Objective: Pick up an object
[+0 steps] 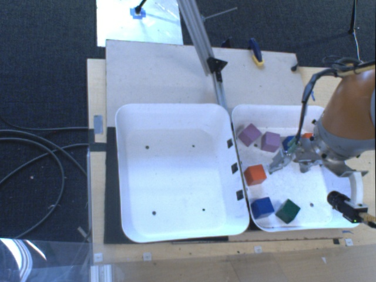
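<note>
Two bins: blocks lie in the right bin (320, 223).
Gripper (282, 161): jaw state unclear, grasp unconfirmed.
Risk: purple cube (271, 141) and orange cube (255, 174) sit near; fingers may nudge them.

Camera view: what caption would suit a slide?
Robot claw poised over coloured blocks in the right bin, beside the orange block.

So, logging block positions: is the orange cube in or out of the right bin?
In: the orange cube sits on the right bin floor.
</note>
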Robot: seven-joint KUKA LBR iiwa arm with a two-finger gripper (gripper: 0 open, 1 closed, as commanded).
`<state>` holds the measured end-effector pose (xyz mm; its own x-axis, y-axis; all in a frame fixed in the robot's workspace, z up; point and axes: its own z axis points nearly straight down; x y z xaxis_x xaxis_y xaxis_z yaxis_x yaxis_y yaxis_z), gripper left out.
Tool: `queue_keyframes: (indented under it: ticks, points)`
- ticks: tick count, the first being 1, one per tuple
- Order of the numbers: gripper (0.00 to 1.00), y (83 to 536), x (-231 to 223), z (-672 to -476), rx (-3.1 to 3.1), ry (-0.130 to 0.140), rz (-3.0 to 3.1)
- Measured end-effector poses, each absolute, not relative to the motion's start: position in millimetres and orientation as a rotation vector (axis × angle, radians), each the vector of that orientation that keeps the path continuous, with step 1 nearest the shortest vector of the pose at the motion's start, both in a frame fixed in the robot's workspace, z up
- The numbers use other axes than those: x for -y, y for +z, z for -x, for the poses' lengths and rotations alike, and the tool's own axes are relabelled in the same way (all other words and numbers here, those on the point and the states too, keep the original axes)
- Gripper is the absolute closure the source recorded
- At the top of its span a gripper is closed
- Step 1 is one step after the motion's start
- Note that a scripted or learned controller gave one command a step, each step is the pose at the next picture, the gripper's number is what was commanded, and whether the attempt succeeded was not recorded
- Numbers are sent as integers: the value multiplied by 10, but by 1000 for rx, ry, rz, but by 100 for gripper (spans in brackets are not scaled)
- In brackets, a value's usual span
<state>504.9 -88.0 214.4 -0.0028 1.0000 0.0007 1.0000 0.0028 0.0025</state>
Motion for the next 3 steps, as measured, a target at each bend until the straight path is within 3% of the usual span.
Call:
queue_keyframes:
  ticks: [1,3]
  points:
    - [0,2816,1487,-5347,-2211,6,-2214]
    - [0,2775,1450,-5330,-2223,1,-2216]
